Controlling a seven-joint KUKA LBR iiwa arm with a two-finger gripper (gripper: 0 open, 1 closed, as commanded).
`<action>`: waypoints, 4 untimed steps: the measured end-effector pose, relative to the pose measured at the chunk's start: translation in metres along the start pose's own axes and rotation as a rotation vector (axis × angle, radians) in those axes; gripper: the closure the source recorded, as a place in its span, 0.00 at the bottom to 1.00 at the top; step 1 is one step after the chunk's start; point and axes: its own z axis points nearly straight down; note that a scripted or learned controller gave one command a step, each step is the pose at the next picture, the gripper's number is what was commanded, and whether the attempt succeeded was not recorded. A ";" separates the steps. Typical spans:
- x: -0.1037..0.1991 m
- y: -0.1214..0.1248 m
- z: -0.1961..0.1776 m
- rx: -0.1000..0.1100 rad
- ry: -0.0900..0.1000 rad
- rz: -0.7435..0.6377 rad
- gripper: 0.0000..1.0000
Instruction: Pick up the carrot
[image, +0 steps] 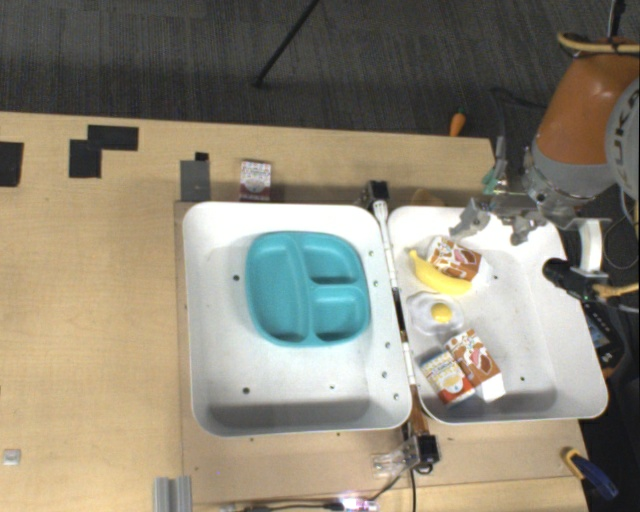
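Your end effector (497, 218) hangs over the back edge of the right bin (560, 340), its two fingers spread apart with nothing between them. Just ahead of it and lower in the bin lie a small brown-and-white carton (455, 260) and, touching that, a banana (436, 274). Nearer the front sit a pale round item with a yellow centre (438, 313) and two more snack cartons (462, 367), side by side.

You will not find an obvious carrot among these. The only carrot-coloured thing is a small orange sliver (457, 124) on the desk (90, 330) beyond the bin's far edge, too small to identify with confidence. The left bin (215, 250) carries a teal divided tray (305, 287), whose compartments look bare.

Before you descend, settle which object is the target. If it is that orange sliver, you should lift clear of the bin wall first, travel back over it, turn the fingers across its narrow width, and close only once they straddle it.
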 end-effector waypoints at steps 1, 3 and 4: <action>0.011 -0.012 0.106 -0.027 -0.010 -0.241 0.00; -0.001 -0.051 0.118 -0.022 -0.003 -0.195 1.00; 0.039 -0.072 0.037 -0.002 0.002 0.307 1.00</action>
